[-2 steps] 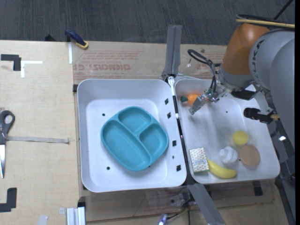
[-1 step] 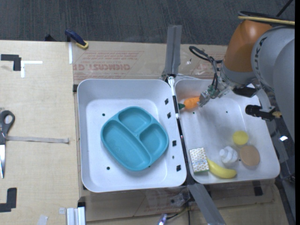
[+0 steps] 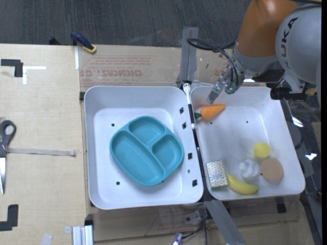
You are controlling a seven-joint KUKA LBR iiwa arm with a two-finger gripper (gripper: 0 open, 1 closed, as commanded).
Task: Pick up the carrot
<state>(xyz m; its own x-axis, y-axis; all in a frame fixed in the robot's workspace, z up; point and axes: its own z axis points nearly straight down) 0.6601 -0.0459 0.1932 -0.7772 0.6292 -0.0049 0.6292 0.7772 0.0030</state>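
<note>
Where the right bin [image 3: 286,152] comes closest to the camera, along its near edge, a small cluster of things lies together: a little printed box [image 3: 216,174] toward the near left corner, a yellow banana [image 3: 241,186] just beside it on the right, and a clear, pale item [image 3: 249,169] touching the banana's far side. A round tan piece [image 3: 272,169] sits next to that toward the right wall, and a small yellow ball-like fruit [image 3: 262,149] rests just beyond the two of them.

The left bin [image 3: 94,152] holds a teal divided plate [image 3: 147,150] with three compartments, lying flat near the middle of the floor, turned at an angle to the walls.

On the wooden bench [image 3: 41,177] to the left, a pair of scissors [image 3: 5,142] lies at the left edge.

Farther back in the right bin, the carrot [image 3: 212,112] lies on its side in the far left corner, close to the wall shared with the other bin, its green stub pointing at that wall and its orange tip pointing right. It rests on the bin floor with nothing gripping it.

Just beyond and above the carrot, over the far edge of the bin, the gripper [image 3: 216,93] hangs tilted down toward the left. Its fingers point at the carrot's far side; whether they are apart or together cannot be told. Behind it the wrist rises into the orange band [image 3: 260,24] and grey arm [image 3: 304,40] at the far right corner.
</note>
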